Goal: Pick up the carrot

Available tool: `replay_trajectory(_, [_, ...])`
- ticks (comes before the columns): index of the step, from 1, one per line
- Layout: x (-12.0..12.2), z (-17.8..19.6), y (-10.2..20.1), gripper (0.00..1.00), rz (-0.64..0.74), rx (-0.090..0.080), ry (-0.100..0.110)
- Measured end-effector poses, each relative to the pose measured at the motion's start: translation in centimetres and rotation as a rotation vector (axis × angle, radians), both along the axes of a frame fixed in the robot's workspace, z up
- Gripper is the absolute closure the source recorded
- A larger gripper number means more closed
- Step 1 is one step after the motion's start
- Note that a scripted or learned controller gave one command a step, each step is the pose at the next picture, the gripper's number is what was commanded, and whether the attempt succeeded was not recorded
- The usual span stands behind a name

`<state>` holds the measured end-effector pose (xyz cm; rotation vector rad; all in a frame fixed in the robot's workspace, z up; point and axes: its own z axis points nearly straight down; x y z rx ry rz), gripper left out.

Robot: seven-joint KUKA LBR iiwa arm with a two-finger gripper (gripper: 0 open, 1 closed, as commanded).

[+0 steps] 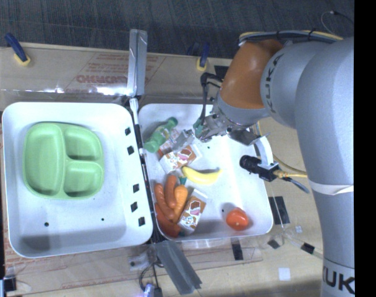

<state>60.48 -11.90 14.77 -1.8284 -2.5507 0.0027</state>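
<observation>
An orange carrot (178, 198) lies in the right bin (257, 193) near its lower left corner, among other orange pieces and beside a snack packet (192, 211). My gripper (204, 132) hangs over the upper middle of that bin, above and to the right of the carrot and well apart from it. Its tips sit close to a small packet (177, 142). I see nothing held between the fingers, and the view does not show how far apart they stand.
The right bin also holds a green bottle (159, 135), a yellow banana (201, 175), a red tomato (237, 218) and a second packet (180, 159). A green divided plate (63, 159) rests in the left bin (27, 228). My arm covers the bin's upper right.
</observation>
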Motion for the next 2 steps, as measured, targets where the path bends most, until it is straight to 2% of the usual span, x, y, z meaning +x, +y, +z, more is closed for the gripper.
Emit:
replay_trajectory(1, [0.0,0.0,0.0,0.00,0.000,0.000,0.000])
replay_trajectory(2, [-3.5,-3.6,0.3,0.00,0.205,-0.010,-0.048])
